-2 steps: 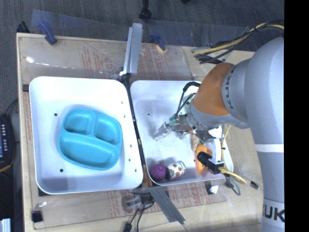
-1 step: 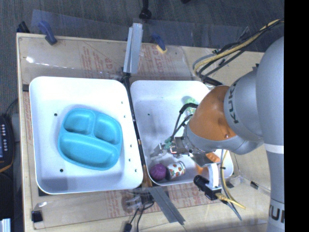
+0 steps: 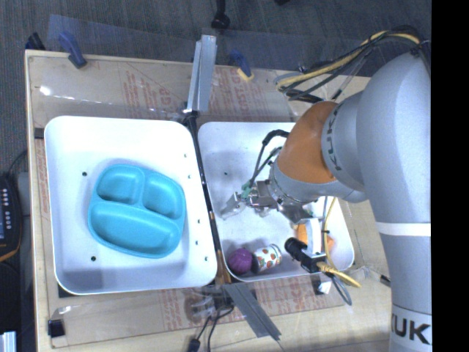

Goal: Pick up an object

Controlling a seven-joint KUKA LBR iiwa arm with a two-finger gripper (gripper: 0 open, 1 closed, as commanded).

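Observation:
My gripper (image 3: 236, 201) hangs low over the middle of the right bin (image 3: 223, 149), its two metal fingers spread apart and pointing left, with nothing between them. Below it, near the bin's front wall, lie a purple ball-like object (image 3: 239, 259) and a small can (image 3: 267, 257) with a red and white label. An orange and white object (image 3: 316, 235) sits at the bin's right side, partly hidden by the arm.
The left bin (image 3: 66, 145) holds a blue divided tray (image 3: 137, 209). A metal divider bar (image 3: 200, 72) stands between the bins at the back. The grey arm with its orange band (image 3: 311, 149) covers the right bin's right half. Cables run at the upper right.

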